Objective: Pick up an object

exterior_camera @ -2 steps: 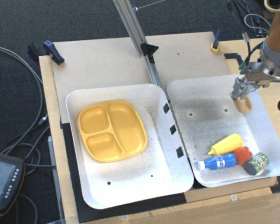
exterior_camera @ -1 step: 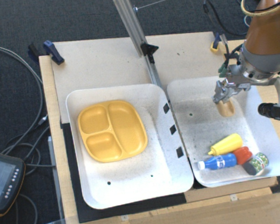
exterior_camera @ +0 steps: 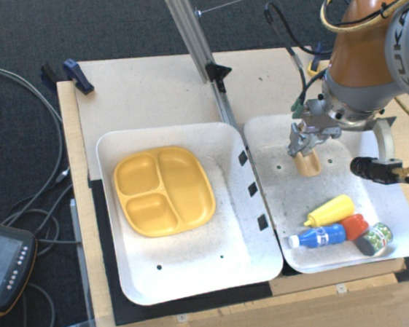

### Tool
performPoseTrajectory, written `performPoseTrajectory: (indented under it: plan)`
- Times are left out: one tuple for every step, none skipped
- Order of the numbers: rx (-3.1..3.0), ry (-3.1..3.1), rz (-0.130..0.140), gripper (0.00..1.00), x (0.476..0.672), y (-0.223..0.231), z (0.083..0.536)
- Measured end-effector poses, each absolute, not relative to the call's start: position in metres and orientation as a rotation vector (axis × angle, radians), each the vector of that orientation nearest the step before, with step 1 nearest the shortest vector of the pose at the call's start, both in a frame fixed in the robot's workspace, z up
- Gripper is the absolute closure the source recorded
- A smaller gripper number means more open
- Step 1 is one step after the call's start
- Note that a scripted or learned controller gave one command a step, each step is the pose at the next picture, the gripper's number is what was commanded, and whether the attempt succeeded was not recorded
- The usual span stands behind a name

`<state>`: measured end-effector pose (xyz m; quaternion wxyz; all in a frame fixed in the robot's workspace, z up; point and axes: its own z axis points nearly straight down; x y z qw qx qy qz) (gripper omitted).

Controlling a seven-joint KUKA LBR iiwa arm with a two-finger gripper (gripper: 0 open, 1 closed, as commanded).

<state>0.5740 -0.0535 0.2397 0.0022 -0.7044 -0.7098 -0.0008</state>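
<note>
My gripper (exterior_camera: 302, 148) hangs over the upper middle of the right bin (exterior_camera: 280, 187), pointing down. A small tan block (exterior_camera: 309, 165) sits right under the fingertips, its top caught between them, so the gripper is shut on it. Near the front right of the same bin lie a yellow bottle (exterior_camera: 331, 210), a blue bottle with a white cap (exterior_camera: 319, 237), a red object (exterior_camera: 355, 225) and a green speckled can (exterior_camera: 376, 238), all packed close together.
The left bin (exterior_camera: 129, 277) holds a yellow divided plate (exterior_camera: 165, 191). A metal pole (exterior_camera: 193, 28) slants up behind the gap between the bins. Cables and a black fitting (exterior_camera: 372, 168) hang from the arm at the right bin's right side.
</note>
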Motion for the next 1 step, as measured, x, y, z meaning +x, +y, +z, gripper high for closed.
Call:
performPoseTrajectory:
  plan:
    - [-2.213,-2.228,-0.005,1.00,0.5816,0.0016,0.2458]
